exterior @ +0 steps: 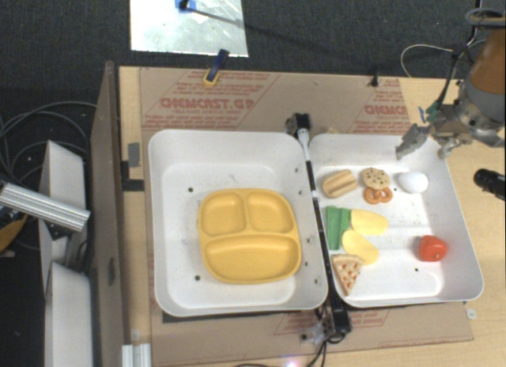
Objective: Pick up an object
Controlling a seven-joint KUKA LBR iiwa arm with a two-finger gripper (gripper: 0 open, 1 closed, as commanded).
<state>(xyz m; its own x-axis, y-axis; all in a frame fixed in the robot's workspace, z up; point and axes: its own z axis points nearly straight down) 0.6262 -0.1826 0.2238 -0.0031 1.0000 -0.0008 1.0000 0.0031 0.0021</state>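
Note:
The right bin (455, 278) holds toy foods: a hot dog (340, 183), a cookie (374, 176), a pretzel (378, 195), a white egg (412, 182), a green vegetable (337, 226), two yellow pieces (365, 233), a pizza slice (346, 270) and a red tomato (431, 248). My gripper (428, 145) hangs over the bin's far right rim, just above and behind the egg. It is open, its two grey fingers spread, with nothing between them.
A yellow divided plate (249, 235) lies in the left bin (174, 199). A ridge (312, 199) separates the two bins. Cables (431, 53) loop behind the arm at the upper right. A shiny sheet (188, 9) lies on the floor beyond the bench.

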